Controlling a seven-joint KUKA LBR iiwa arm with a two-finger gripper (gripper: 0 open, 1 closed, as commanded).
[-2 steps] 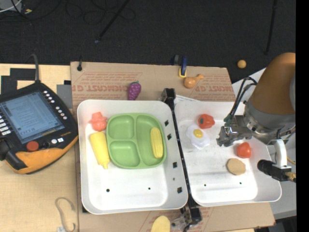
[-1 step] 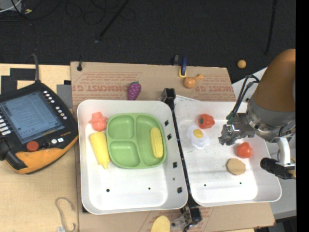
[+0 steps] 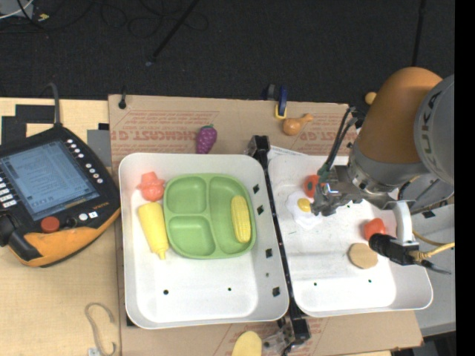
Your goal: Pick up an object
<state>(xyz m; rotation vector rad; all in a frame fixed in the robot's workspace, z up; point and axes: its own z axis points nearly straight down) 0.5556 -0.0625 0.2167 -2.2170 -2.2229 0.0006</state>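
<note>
I hover my gripper [image 3: 320, 205] over a small yellow-and-white toy [image 3: 303, 206] near the right white bin's [image 3: 334, 291] far-left corner; jaw state unclear; descent comes next.

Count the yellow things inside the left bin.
2: a yellow bottle-shaped toy lying left of the green plate, and a corn cob in the plate's right compartment. None seems hidden.

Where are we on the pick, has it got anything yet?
No grasp is visible yet. The gripper is down in the right bin, beside a small white-and-yellow piece and a red one; nothing shows between its fingers. Left to do: close on an object and lift it. The tan disc lies untouched.
</note>
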